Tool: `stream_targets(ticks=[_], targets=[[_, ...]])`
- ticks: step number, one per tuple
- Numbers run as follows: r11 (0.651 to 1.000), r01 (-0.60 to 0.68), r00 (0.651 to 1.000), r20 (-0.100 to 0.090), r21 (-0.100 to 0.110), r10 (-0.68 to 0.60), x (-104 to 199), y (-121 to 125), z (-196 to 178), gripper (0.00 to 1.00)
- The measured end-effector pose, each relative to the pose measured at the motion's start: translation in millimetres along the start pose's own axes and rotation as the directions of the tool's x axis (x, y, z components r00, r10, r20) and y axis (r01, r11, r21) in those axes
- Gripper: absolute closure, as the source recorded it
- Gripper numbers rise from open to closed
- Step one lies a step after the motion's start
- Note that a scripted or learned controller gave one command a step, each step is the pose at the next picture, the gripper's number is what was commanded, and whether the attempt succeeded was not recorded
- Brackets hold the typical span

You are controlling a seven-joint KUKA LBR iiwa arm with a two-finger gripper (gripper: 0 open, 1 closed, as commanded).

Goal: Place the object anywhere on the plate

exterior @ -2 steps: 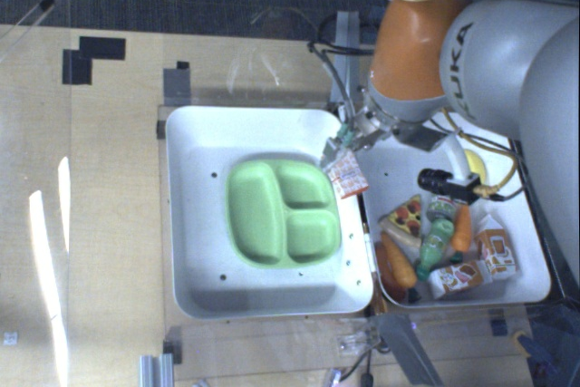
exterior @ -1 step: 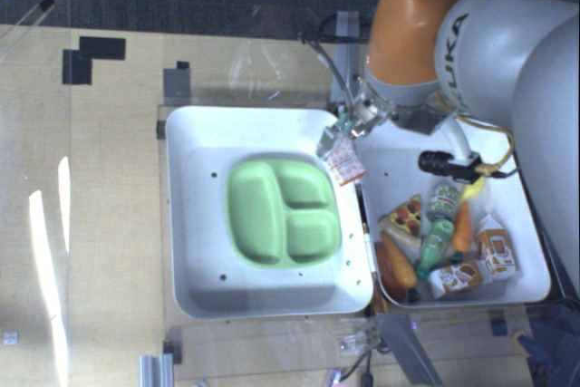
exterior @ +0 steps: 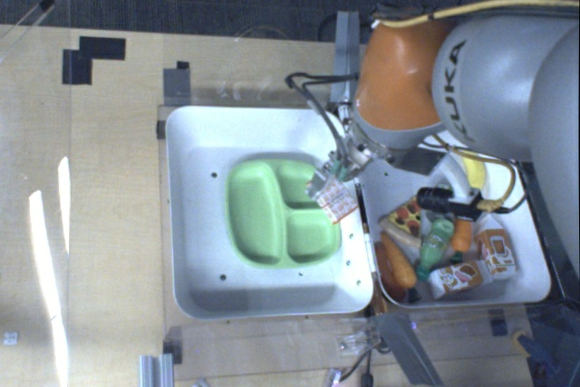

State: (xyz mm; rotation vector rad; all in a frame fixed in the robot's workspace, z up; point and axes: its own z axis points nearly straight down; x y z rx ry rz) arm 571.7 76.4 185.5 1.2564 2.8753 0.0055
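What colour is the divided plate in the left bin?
The plate is light green, seen plainly in the camera view, sitting in the white left bin.

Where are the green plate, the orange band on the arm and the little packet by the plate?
green plate (exterior: 263,222): camera view, its large left compartment.
orange band (exterior: 399,77): camera view, its rounded top.
small packet (exterior: 333,199): camera view, its middle, over the plate's right edge.

Note colours. Plate (exterior: 272,217): pale green, plain, left of jaws. Bin (exterior: 195,195) under plate: white. Object (exterior: 333,199) just below jaws: white with red print, clear wrap; pattern too small to read. Arm (exterior: 489,77) above jaws: grey, orange band (exterior: 399,72). Right of jaws, second bin (exterior: 535,285): white; you see green bottle (exterior: 435,240), orange carton (exterior: 494,251), brown-orange roll (exterior: 397,265), yellow item (exterior: 473,169). Bench (exterior: 91,240): light wood tone, black marks (exterior: 91,57).
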Motion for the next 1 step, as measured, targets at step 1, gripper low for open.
stream_targets(ticks=[1], targets=[[1.0,-0.001,1.0,0.0,0.0,0.001,-0.5,-0.3,-0.1,0.0]])
